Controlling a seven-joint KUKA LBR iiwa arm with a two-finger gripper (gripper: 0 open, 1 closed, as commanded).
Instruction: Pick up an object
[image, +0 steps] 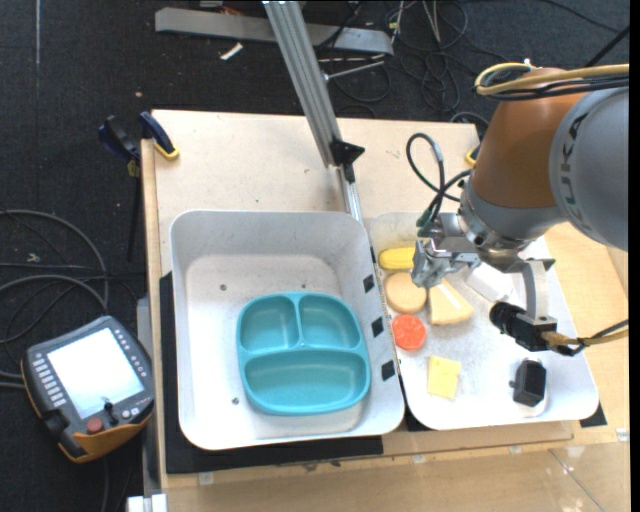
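I see a light wooden bench (240, 160) carrying 2 shallow white bins side by side, touching along their inner walls. Left bin (195, 250) holds 1 teal 3-compartment tray (300, 352) lying flat near its centre. Right bin (480, 400) sits partly under the arm. A slanted metal post (310, 85) meets the bench at its back edge, just behind the bins. A blue and yellow clamp (150, 135), I think, grips the bench's back-left corner. A dark mat (170, 350) shows under the left bin.
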